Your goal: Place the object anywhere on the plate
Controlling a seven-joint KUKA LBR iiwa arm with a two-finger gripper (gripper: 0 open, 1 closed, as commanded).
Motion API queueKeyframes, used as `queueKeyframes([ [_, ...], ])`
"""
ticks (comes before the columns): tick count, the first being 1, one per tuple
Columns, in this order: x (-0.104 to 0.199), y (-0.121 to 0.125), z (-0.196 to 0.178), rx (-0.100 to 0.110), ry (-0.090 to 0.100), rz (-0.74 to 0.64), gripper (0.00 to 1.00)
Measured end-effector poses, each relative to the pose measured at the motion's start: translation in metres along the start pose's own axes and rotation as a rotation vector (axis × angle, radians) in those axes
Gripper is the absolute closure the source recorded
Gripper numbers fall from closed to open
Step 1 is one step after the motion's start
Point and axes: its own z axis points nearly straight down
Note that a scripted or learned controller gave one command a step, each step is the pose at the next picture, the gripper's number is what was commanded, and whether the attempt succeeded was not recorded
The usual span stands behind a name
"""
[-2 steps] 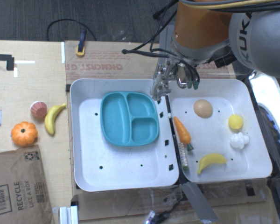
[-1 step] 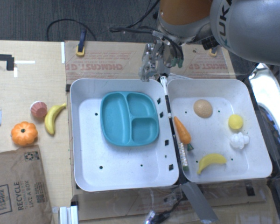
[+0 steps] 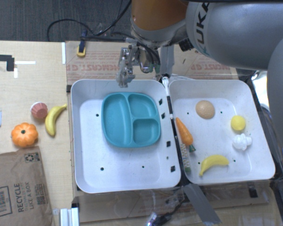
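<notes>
A teal plate [image 3: 131, 119] with three compartments lies in the left bin [image 3: 89, 164], nothing on it. In the right bin [image 3: 259, 168] are an orange carrot [image 3: 184, 132] by the dividing wall, a brown egg [image 3: 205, 109], a yellow lemon [image 3: 238, 123], a small white lumpy object [image 3: 242, 141] and a yellow banana [image 3: 213, 163]. My gripper [image 3: 126, 76] hangs over the far rim of the left bin, just beyond the plate's far left corner. Nothing shows in it.
On the bench left of the bins lie a second banana [image 3: 54, 119], a small orange pumpkin [image 3: 24, 134] and a pinkish round item [image 3: 39, 110]. A brown paper bag [image 3: 19, 187] sits at the front left. The arm's grey body covers the upper right.
</notes>
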Motion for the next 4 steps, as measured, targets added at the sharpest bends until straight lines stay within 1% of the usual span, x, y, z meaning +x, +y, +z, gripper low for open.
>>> queueKeyframes([
  [1, -0.015, 0.037, 0.044, 0.001, 0.003, -0.010, 1.00],
  [2, 0.070, 0.007, 0.070, 0.001, 0.004, 0.075, 1.00],
  [3, 0.052, -0.056, 0.104, 0.002, 0.004, 0.150, 1.00],
  [4, 0.010, -0.099, 0.108, 0.002, 0.002, 0.112, 1.00],
])
